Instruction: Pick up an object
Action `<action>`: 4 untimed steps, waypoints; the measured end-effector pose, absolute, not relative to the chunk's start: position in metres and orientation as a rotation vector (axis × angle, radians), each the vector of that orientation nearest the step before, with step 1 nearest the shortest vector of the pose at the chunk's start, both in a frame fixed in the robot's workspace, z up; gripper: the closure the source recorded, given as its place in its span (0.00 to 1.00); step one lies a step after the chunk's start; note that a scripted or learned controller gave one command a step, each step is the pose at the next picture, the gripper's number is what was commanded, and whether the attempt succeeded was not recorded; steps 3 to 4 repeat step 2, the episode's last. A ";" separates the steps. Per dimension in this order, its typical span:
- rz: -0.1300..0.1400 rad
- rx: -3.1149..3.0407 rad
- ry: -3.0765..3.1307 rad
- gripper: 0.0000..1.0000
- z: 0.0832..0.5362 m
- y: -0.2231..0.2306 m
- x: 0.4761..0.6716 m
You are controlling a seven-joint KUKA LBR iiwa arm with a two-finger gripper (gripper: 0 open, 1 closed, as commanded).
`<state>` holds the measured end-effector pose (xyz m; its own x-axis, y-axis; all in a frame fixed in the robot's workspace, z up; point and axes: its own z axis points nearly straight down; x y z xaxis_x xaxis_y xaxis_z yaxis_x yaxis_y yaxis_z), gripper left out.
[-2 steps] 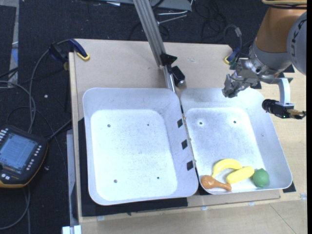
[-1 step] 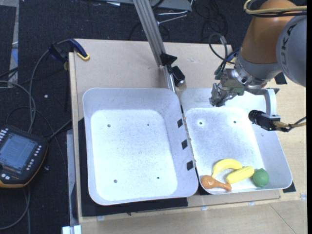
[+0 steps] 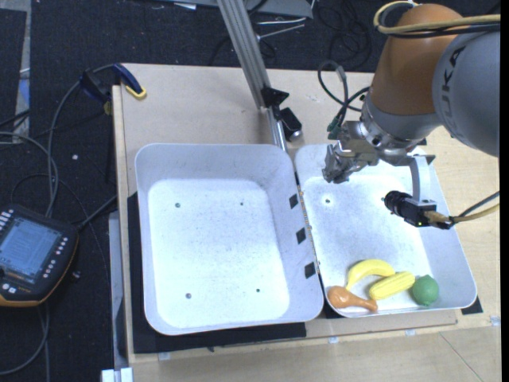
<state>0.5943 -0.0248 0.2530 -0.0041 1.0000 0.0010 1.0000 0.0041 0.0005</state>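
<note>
In the right bin (image 3: 362, 225), near its front edge, lie a yellow banana (image 3: 367, 270), a yellow corn cob (image 3: 391, 285), a green round fruit (image 3: 425, 290) and an orange pear-shaped toy (image 3: 350, 298). My gripper (image 3: 336, 168) hangs over the bin's far left corner, well behind those objects and apart from them. Nothing shows between its dark fingers.
The left bin (image 3: 215, 233) stands beside the right one, sharing a raised middle rim. A slanted metal pole (image 3: 246, 46) rises behind the bins. A black camera bracket (image 3: 409, 207) hangs from the wrist over the right bin. A pendant (image 3: 28, 253) lies off the bench at left.
</note>
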 end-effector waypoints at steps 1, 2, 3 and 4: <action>0.001 -2.215 -2.225 1.00 0.240 0.026 0.577; 0.001 -2.216 -2.225 1.00 0.232 0.068 0.558; 0.001 -2.216 -2.225 1.00 0.232 0.068 0.558; 0.001 -2.216 -2.225 1.00 0.232 0.068 0.558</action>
